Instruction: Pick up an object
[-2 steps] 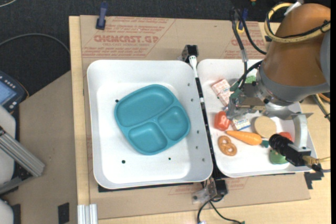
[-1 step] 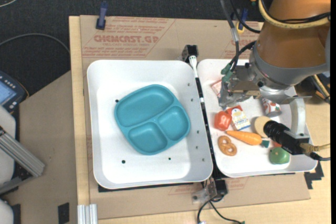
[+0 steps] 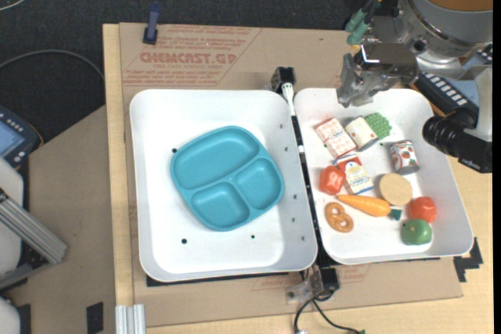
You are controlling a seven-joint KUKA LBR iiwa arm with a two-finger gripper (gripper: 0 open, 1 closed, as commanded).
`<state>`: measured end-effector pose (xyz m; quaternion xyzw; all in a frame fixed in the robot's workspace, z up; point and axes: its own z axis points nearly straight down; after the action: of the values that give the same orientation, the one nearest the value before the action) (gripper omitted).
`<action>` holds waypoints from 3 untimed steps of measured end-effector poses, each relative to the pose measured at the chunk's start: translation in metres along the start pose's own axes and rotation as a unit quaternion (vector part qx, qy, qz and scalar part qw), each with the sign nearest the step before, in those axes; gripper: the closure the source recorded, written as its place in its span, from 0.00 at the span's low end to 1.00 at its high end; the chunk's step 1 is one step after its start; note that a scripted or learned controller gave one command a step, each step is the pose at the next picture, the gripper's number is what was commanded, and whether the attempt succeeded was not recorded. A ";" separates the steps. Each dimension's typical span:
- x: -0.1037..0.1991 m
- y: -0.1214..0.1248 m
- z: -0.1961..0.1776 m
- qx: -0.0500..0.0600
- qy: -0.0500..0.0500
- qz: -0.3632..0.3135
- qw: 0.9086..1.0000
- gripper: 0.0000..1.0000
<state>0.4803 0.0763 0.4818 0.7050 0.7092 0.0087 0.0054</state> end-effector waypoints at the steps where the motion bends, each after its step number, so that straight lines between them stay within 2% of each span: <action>1: 0.158 -0.001 -0.055 0.006 0.001 -0.006 1.000 1.00; 2: 0.150 0.001 -0.064 0.008 -0.001 0.001 1.000 1.00; 3: 0.101 -0.002 0.034 0.015 -0.005 0.006 1.000 1.00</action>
<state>0.4786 0.1776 0.4479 0.7092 0.7050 -0.0056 -0.0021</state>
